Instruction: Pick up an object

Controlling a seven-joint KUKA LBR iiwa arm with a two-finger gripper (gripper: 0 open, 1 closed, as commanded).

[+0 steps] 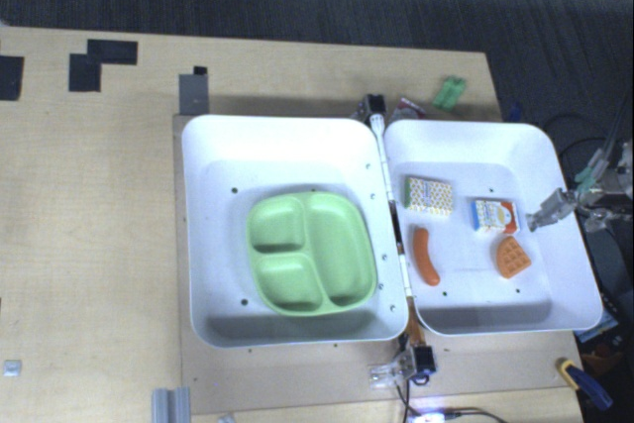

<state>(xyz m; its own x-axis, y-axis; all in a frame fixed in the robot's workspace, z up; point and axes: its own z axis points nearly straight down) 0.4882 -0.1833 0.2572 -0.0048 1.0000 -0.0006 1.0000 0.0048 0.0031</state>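
Observation:
The right bin (pixel 535 149) holds a speckled green-and-white box (pixel 428 195), a small blue, white and orange carton (pixel 492 214), a red-orange sausage (pixel 425 256) and an orange waffle piece (pixel 512 257). My gripper (pixel 573 197) hangs over the right rim of that bin, just right of the carton and up and right of the waffle piece. It is small and partly cut off by the frame edge. Nothing shows in its grasp.
The left bin (pixel 213 173) holds a green divided plate (pixel 310 251). A green object (pixel 449 93) lies on the bench behind the right bin. Black clips (pixel 373 105) sit at the seam between the bins, and cables (pixel 416 367) lie at the front.

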